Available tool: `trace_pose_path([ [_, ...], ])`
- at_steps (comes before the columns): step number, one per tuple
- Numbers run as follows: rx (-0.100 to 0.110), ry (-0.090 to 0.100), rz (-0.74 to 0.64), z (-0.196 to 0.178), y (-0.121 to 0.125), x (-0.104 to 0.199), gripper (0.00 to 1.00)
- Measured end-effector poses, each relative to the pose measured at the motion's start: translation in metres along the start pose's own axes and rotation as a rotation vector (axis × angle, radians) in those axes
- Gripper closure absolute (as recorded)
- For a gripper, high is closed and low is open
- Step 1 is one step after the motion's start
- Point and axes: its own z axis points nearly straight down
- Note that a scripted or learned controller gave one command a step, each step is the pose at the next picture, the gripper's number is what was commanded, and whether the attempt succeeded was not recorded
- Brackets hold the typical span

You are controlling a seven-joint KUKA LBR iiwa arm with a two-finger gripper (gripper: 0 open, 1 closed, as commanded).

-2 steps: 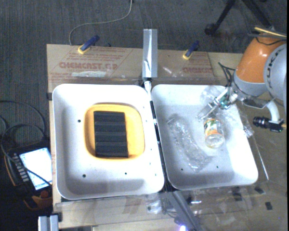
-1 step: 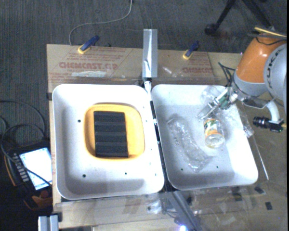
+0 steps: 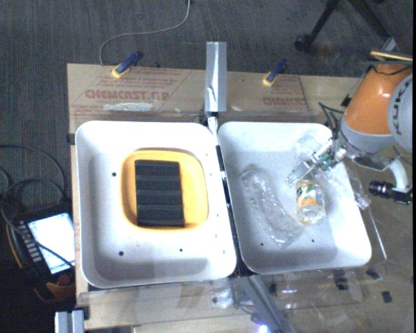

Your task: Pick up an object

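Observation:
In the right bin [image 3: 347, 245] a small clear plastic bottle [image 3: 309, 200] with an orange label lies on its side. A crumpled clear plastic piece [image 3: 267, 205] lies to its left. My gripper [image 3: 313, 165] reaches in from the right, just above the bottle's upper end, among clear plastic near the bin's back right. The grey arm with its orange band [image 3: 378, 109] sits over the bin's right rim. In the left bin [image 3: 97, 248] a yellow block with a black ribbed top [image 3: 159, 191] lies flat in the middle.
A metal divider post [image 3: 215, 78] stands at the back between the bins. Two clamps, blue [image 3: 127, 63] and yellow-blue [image 3: 274, 71], hold the cardboard backing. Cables and a lit screen [image 3: 48, 238] lie on the floor at the left.

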Motion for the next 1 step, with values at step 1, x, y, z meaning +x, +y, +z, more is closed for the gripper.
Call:
trace_pose_path([
  [1, 0.005, 0.004, -0.119, 0.004, -0.0246, 0.0427, 0.0],
])
